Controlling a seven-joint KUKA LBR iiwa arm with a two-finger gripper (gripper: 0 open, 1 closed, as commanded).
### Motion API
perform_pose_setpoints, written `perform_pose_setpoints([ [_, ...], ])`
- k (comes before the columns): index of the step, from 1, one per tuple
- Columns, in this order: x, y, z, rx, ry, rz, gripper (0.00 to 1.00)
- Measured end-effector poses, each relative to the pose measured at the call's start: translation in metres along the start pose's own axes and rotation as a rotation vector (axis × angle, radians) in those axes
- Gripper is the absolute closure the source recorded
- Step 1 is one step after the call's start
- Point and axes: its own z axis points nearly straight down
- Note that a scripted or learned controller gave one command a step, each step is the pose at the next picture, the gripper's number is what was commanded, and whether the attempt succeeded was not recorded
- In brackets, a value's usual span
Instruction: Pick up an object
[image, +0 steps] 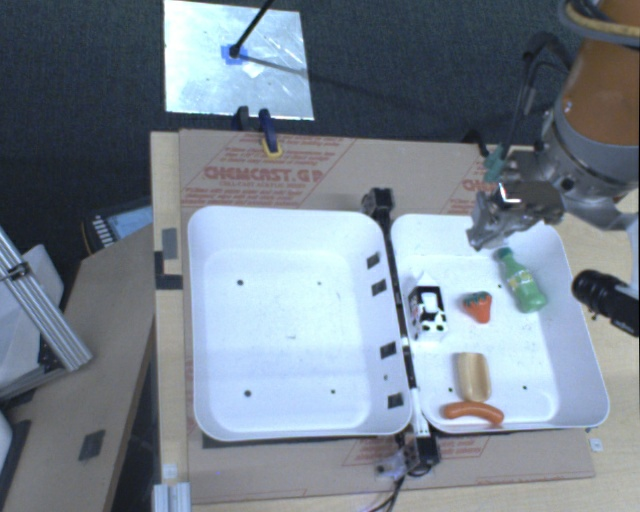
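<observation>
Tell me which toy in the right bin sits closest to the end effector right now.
The green bottle, lying just below the end effector near the bin's far right side. The strawberry, cow, bun and sausage lie farther toward the near edge.

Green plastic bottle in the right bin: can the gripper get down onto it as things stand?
Probably yes. The gripper hangs just up-left of the green plastic bottle, which lies apart from the orange strawberry-like toy, with nothing on top.
</observation>
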Motion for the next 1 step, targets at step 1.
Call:
perform_pose_setpoints([
  [1,-0.0338,-0.0020,0.0920,0.016,-0.003,0.008,1.00],
])
